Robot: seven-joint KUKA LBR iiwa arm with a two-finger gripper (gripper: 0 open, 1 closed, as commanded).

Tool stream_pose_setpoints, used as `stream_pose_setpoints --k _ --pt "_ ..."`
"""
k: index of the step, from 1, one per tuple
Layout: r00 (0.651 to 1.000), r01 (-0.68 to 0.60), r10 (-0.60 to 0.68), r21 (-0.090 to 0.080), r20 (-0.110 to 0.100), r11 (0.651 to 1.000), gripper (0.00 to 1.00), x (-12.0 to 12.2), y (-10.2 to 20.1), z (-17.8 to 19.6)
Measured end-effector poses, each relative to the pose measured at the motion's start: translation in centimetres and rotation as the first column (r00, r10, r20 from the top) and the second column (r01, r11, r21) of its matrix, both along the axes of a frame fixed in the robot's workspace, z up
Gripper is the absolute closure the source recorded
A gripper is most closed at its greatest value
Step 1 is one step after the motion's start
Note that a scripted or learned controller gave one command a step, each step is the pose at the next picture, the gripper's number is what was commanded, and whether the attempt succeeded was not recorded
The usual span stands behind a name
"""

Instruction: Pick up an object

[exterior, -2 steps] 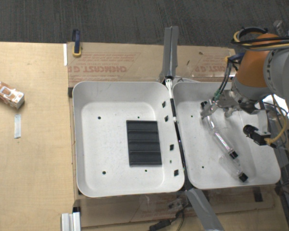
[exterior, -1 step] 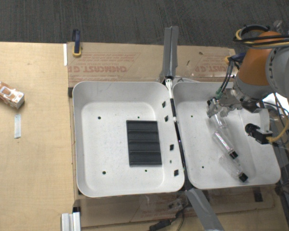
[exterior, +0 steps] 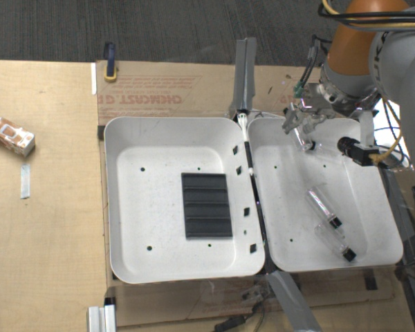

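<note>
Camera view from above takes in the counter (exterior: 48, 254), a tan board that carries two shallow white bins side by side. Places below are given from the left bin (exterior: 124, 185), the larger landmark near the middle of the picture. Touching its right wall stands the right bin (exterior: 373, 234), with a dark divider strip and small clips along the seam between them. A sheet of brown cardboard with red print (exterior: 152, 92) lies just behind the left bin, under its far edge.

Far to the right of the left bin, over the back corner of the right bin, hangs the grey arm (exterior: 398, 54) with its orange band. Its hand (exterior: 303, 135) points down close to the floor of the right bin, near the back wall; whether the fingers are spread or pressed together cannot be told from this angle, and nothing is seen between them.

Inside the left bin, at the middle of its floor, lies a black ribbed block (exterior: 207, 205), flat and apart from every wall. Right of the left bin, on the floor of the right bin, lies a clear tube with black ends (exterior: 330, 223), slanting toward the front corner, well apart from the hand.

Left of the left bin, on the bare counter, rest a small orange and white carton (exterior: 12, 137) and a short white strip (exterior: 25, 182).
</note>
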State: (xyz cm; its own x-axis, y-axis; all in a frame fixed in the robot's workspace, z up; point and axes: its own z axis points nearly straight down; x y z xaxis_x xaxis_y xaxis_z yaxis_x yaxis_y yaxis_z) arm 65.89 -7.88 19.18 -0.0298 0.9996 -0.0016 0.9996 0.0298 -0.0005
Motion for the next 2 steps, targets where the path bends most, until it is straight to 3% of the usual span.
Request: stream_pose_setpoints --k 1,2 --pt "1.000 0.012 -0.012 0.000 -0.001 1.000 1.00 0.0 4.7 3.1" --pt "0.999 0.053 -0.053 0.000 -0.001 0.999 1.00 0.0 3.5 4.2"
